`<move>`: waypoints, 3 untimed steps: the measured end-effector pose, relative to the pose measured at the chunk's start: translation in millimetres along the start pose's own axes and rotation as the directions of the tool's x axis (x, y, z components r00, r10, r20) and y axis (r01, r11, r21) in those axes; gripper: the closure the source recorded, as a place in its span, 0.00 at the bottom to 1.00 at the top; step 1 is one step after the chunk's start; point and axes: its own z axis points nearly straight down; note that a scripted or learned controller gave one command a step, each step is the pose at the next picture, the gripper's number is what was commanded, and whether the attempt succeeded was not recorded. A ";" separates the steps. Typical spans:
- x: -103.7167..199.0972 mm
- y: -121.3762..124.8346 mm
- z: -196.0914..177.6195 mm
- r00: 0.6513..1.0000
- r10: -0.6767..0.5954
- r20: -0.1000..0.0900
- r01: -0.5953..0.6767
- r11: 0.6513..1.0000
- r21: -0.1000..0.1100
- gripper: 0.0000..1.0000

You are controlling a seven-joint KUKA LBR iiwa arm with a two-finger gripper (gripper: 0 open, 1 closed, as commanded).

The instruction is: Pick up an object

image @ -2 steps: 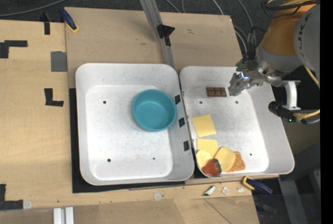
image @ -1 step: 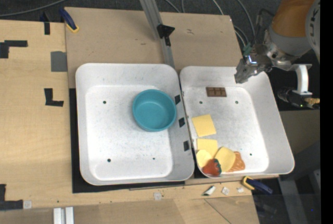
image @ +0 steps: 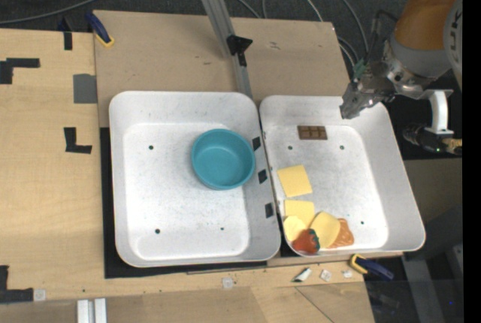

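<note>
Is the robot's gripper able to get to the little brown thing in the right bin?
Probably yes. The gripper hangs over the right bin's far corner, and the brown piece lies flat nearby with nothing between them.

A blue bowl point(image: 222, 158) sits upright near the middle of the left bin point(image: 128, 164), its round opening facing up. In the right bin point(image: 391, 186), a small brown rectangular block point(image: 312, 133) lies flat near the far side. A yellow square slice point(image: 294, 181) lies flat below it, toward the bin's left wall. In the near left corner several pieces are heaped touching: another yellow square point(image: 299, 209), a rounded yellow piece point(image: 326, 224), an orange piece point(image: 344, 234) and a red one point(image: 306, 241)
</note>
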 end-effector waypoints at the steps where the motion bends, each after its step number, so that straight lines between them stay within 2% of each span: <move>1: 49.0 -24.0 14.3 1.000 -0.003 -0.001 0.003 1.000 0.003 1.00; 3: 159.5 -76.0 18.1 1.000 -0.005 -0.001 0.005 1.000 0.005 1.00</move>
